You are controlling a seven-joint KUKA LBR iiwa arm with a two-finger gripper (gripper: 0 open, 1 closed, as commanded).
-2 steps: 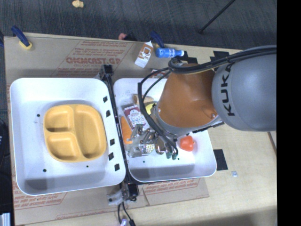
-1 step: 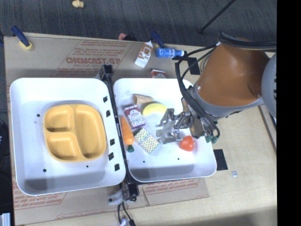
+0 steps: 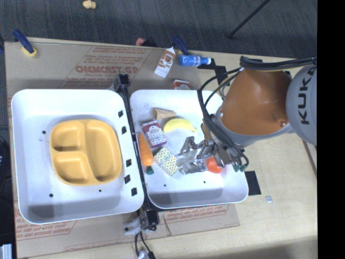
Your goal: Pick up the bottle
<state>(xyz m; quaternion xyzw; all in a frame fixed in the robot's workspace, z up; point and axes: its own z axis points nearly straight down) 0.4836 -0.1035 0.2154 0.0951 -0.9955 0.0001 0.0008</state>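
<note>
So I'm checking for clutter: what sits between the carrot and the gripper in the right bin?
In the camera view, a small patterned packet lies between the carrot and the gripper.

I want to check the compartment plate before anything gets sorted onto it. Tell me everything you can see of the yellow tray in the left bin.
The yellow tray is a rounded, plastic-looking plate of matt mustard yellow, divided by raised ridges into three compartments: two smaller ones stacked on its left side and one long one on its right. It lies flat, right side up, near the middle of the left bin, resting on the bin's white floor. All three compartments hold nothing. No other object touches it, and the arm is away over the right bin.
</note>
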